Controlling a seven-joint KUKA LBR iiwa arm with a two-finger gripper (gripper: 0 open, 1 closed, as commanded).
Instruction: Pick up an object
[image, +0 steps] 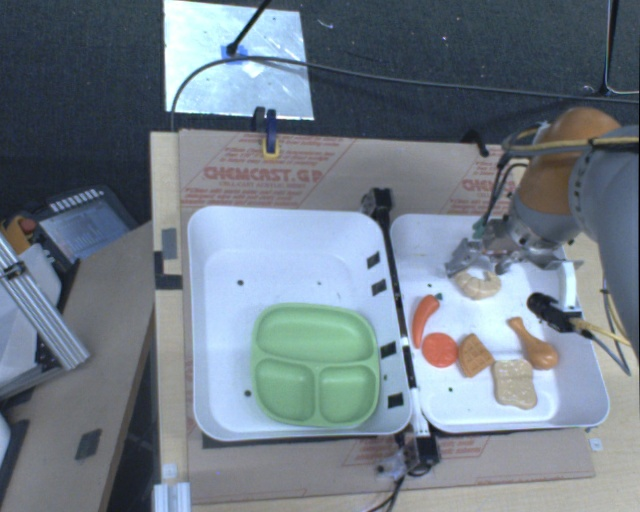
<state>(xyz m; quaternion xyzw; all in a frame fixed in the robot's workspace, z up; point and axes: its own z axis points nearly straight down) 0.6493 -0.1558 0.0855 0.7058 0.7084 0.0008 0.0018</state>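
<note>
- Your gripper (482, 262) hangs low over the far part of the right bin (428, 240), just above the pale roll (478, 286). You cannot tell how far it is open, and you see nothing lifted in it.
- The roll looks like your likeliest target, since it lies apart from the other pieces with free floor around it.
- That bin holds six toy foods, one of each:
  - the roll
  - a carrot (427, 312) near the left wall
  - a red tomato (439, 349) below the carrot
  - a brown cracker (474, 355) just beside the tomato
  - a toast slice (515, 383) by the near edge
  - a drumstick (533, 343) toward the right wall
- The left bin (260, 255) holds one green divided plate (315, 363) against its near edge.
</note>
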